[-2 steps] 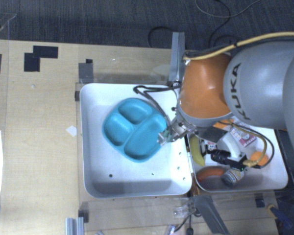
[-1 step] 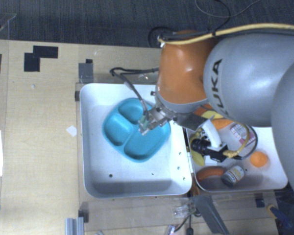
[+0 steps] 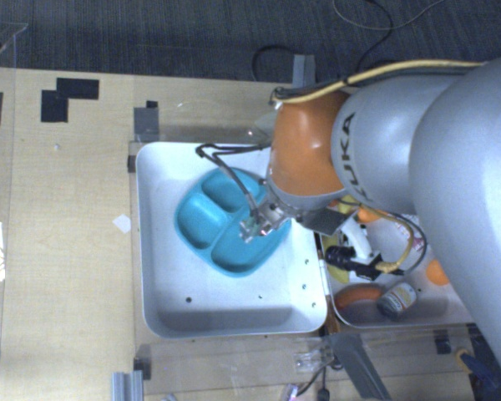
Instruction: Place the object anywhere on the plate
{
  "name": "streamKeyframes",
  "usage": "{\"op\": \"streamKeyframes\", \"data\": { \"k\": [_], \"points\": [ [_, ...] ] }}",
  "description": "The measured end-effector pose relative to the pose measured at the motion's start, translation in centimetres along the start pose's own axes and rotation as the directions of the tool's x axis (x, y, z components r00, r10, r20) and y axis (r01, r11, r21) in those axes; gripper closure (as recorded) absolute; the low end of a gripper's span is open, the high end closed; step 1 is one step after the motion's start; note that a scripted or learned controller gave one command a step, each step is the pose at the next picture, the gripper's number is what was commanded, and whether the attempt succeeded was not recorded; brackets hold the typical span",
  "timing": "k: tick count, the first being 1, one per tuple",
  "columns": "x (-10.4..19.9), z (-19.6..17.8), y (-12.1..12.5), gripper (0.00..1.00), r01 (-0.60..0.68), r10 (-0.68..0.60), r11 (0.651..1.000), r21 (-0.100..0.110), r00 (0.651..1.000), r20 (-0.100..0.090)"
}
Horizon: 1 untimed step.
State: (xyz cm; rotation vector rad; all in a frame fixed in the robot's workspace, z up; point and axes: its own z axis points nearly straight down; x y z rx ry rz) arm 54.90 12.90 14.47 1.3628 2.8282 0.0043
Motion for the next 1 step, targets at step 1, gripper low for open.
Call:
{"op": "streamKeyframes", "data": {
  "k": [1],
  "points": [
    [6.43,-7.43,-2.70,1.00,-0.144,0.144,0.990,-0.002,0.990,0.000]
  ]
}}
